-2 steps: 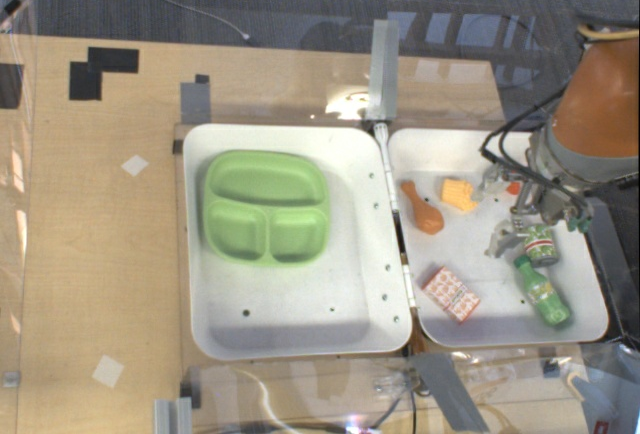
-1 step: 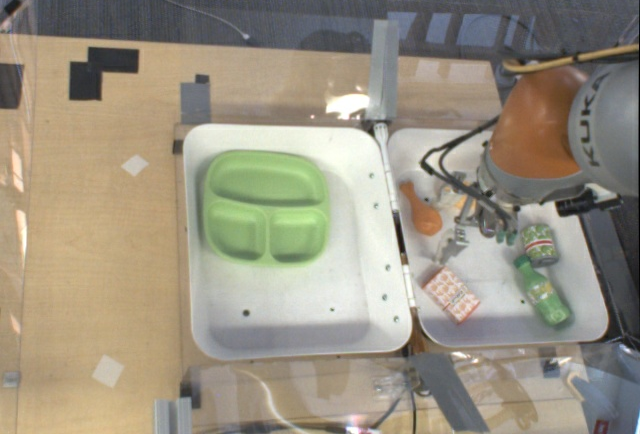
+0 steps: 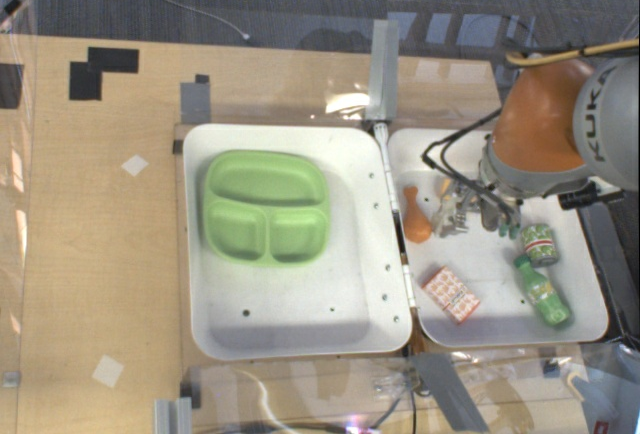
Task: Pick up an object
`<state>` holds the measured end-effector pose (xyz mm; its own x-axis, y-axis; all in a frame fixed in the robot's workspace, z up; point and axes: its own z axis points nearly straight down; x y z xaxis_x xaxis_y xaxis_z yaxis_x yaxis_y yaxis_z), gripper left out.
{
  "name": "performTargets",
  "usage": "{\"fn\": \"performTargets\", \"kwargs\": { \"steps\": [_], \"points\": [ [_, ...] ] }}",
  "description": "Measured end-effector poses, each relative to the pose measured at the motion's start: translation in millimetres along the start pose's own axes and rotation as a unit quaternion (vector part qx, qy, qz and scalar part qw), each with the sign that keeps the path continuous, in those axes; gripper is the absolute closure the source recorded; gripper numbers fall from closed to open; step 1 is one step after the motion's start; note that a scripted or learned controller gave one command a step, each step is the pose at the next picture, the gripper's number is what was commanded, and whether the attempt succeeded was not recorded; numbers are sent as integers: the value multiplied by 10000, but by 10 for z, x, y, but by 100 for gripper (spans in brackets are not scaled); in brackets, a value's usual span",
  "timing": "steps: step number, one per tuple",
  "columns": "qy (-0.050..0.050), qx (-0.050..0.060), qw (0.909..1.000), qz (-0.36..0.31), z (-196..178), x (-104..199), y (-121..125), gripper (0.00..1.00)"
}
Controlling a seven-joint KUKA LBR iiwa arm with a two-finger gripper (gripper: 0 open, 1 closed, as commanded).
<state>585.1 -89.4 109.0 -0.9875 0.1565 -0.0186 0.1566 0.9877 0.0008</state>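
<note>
Objects sit in your right bin [image 3: 600,322]: nearest you, a small patterned box [image 3: 450,293] at 7 o'clock and a green bottle [image 3: 541,291] at 4, a small green-labelled can [image 3: 538,243] just above it, its print too small to read. Farther back an orange wooden-looking piece [image 3: 415,216] lies at 9. The gripper [image 3: 468,213] hovers just beside it; you cannot tell its opening or any hold. The left bin [image 3: 230,327] holds a green divided tray [image 3: 266,206].

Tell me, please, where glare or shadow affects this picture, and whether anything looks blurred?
In the camera view, glare whitens the bench beside the grey divider post; soft shadow darkens the near floor of the left bin; the gripper looks slightly blurred, while the green tray stays sharp.
</note>
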Motion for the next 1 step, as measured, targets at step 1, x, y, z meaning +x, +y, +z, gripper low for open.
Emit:
{"fn": "performTargets", "kwargs": {
  "steps": [1],
  "points": [
    [45,-6,9812,1931,-794,178,726,100]
  ]
}}
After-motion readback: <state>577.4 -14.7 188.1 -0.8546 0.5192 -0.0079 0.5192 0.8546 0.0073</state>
